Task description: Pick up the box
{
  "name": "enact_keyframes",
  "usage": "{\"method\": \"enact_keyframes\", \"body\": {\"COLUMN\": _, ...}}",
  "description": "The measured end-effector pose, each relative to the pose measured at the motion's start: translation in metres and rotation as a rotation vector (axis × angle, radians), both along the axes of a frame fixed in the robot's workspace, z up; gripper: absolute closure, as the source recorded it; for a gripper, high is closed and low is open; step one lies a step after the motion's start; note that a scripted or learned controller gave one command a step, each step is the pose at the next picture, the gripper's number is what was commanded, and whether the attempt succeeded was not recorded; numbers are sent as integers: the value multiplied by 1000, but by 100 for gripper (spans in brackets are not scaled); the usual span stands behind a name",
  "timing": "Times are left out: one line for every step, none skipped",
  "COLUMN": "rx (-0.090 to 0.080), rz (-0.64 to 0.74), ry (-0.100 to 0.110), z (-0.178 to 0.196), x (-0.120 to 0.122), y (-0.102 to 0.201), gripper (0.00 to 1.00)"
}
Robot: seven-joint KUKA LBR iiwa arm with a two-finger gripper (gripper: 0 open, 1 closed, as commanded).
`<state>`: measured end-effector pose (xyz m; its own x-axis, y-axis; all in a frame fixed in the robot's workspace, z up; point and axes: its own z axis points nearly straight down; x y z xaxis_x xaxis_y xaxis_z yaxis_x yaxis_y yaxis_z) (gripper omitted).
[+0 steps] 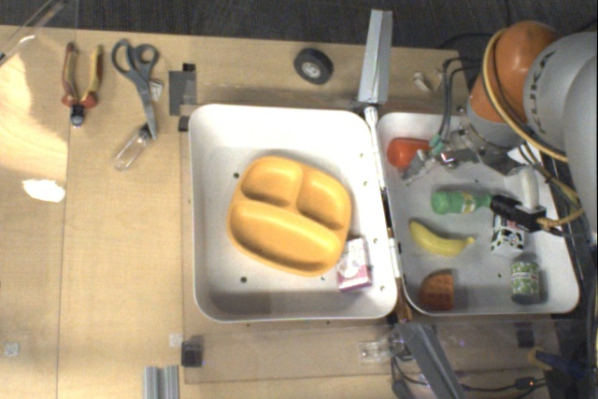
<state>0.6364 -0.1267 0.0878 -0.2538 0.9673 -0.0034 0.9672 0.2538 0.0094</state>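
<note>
Although the gripper [439, 154] hovers over the right bin's [561, 299] far-left corner, we cannot tell its state. Item: box [353, 264], small pink carton, left bin's [215, 229] near-right corner, touching the yellow tray [290, 212]. We judge it light, crushable; grasp across the narrow sides.

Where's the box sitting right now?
The box lies in the left bin, near its lower right corner, tucked against the lower right edge of the yellow divided tray and close to the wall shared with the right bin.
</note>
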Motion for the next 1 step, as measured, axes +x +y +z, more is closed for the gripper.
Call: {"method": "enact_keyframes", "body": {"rx": 0, "rz": -61, "ry": 1, "z": 67, "x": -9, "y": -6, "gripper": 0}}
